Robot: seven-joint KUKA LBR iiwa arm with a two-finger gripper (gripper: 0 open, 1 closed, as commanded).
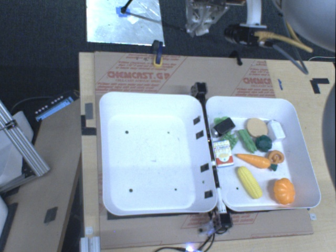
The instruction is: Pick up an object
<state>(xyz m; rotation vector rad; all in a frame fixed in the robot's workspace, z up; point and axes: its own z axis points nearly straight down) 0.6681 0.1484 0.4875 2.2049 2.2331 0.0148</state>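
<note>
We see the shallow white plastic right bin (299,135) well below and right of our translucent two-finger gripper (202,20), which hangs high beyond the bench; whether it is open we cannot tell. The orange plastic carrot (253,161) and yellow corn cob (249,181) lie there, crowded. A descent risks nudging neighbours and closing on nothing.

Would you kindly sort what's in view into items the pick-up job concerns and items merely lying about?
Job:
hand
right bin
carrot
corn cob
orange pumpkin
small carton

Lying about:
left bin
silver sheet
yellow clamp
</note>
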